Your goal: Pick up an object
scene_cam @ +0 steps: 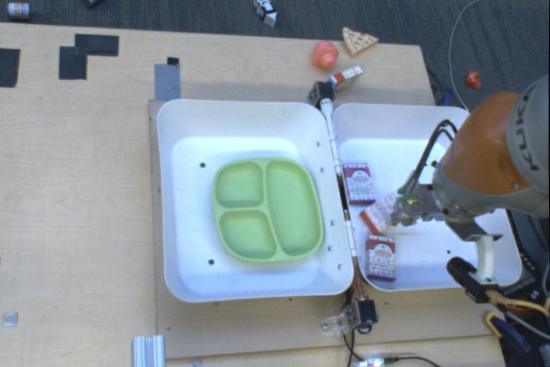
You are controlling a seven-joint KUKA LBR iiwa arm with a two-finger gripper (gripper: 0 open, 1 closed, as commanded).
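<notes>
Plate [268, 211]: pale green
Bins [185, 185]: white
Cartons [357, 182] beside the gripper [397, 215]: red and white
Arm band [490, 150]: orange

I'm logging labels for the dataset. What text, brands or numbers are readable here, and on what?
No text can be read.
Upper red box: white label patch, too blurred.
Lower red box: same, too blurred.
Green tray: no print visible.

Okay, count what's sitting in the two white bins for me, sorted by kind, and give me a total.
Green divided plate, left bin: 1
Small red-and-white cartons, right bin: 2, one near the divider and one near the front wall
Small orange piece between them: 1
Total: 4
</notes>
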